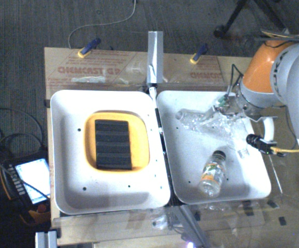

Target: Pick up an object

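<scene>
In the right bin a crumpled clear plastic bottle lies near the back. A small clear bottle with a black cap and a yellowish label lies nearer the front, tilted on its side. My gripper hangs low over the right end of the crumpled bottle, at the bin's back right, and it is small and partly lost against the clear plastic. In the left bin rests a yellow tray with a black ribbed block in it.
A metal post stands behind the wall between the two bins. Two blue-and-yellow clamps grip the cardboard sheet at the back. A tablet and cables lie on the floor to the left.
</scene>
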Robot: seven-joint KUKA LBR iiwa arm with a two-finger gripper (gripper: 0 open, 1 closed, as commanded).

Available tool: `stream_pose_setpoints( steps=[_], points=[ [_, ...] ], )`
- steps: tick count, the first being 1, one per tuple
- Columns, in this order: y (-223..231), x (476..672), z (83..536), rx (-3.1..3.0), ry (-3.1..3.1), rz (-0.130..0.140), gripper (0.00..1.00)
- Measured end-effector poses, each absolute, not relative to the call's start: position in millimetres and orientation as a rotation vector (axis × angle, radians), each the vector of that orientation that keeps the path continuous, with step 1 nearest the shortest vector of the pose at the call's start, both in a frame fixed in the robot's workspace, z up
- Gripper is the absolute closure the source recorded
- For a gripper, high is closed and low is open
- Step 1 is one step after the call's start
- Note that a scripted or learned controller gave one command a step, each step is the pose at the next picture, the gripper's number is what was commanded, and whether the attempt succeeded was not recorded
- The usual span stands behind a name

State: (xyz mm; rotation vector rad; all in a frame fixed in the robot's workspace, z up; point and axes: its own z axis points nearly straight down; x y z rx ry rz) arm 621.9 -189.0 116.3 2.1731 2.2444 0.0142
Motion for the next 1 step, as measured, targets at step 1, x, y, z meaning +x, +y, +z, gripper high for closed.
stream_pose_setpoints(
  steps=[1],
  points=[
    [-217.7, 603.1, 192.6, 2.206, 2.235, -0.003, 0.00]
  ],
)
